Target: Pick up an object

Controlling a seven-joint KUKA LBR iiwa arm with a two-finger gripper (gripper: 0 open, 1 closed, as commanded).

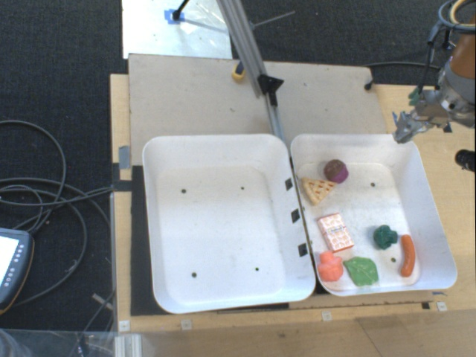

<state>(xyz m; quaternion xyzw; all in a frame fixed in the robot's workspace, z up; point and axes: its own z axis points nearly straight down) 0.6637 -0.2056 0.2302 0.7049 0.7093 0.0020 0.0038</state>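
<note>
Overhead, slanted view of the wooden bench (387, 103) with two shallow white plastic bins side by side. The left-hand white bin (160, 155) occupies the centre of the frame; the right-hand white bin (431, 199) lies at right of centre, the two touching along their shared edge.

All candidate objects lie in the right-hand bin. Near its upper middle sits a small dark purple rounded toy (336, 170); just below and to its left is a tan waffle-patterned wedge (317, 190), close to the shared edge. Towards the bin's middle lies a small pink-and-white printed carton (335, 232). Along the lower part of the bin — from left to right — are an orange-red rounded toy (330, 266), a flat light-green leaf-shaped piece (361, 271) just beside it, a dark green broccoli-like toy (384, 236) slightly higher, and an orange sausage-shaped toy (407, 255) lying near the bin's right wall.

The grey arm with its orange band (462, 50) enters at the upper right of the frame. Its metal claw (405, 129) sits over the upper right corner of the right-hand bin, well apart from every object; nothing is seen between its tips, and whether it is released or clenched cannot be told.

A grey slanted pole (245, 36) crosses the upper centre, and black cables (44, 192) lie on the dark floor at left.
</note>
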